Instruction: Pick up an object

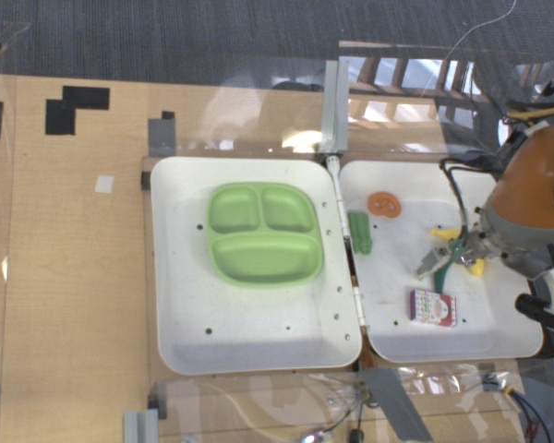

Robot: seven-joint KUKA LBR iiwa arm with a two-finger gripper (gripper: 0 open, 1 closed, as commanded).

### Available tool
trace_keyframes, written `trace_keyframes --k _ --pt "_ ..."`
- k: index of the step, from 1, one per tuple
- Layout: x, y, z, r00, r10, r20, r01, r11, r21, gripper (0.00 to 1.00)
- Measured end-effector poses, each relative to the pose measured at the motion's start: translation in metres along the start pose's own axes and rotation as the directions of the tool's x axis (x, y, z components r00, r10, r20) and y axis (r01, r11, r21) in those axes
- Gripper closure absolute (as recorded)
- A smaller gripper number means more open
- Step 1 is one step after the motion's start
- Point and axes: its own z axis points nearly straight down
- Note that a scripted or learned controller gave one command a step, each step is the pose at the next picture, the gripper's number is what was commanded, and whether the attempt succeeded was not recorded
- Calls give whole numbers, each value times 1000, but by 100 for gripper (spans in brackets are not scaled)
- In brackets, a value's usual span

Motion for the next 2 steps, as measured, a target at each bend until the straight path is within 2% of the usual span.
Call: trace_keyframes --k 1,2 --pt "1 4 -12 1000 0 0 0 1000 -8 100" --pt "15 46 -130 974 227 -2 -227 974 8 100"
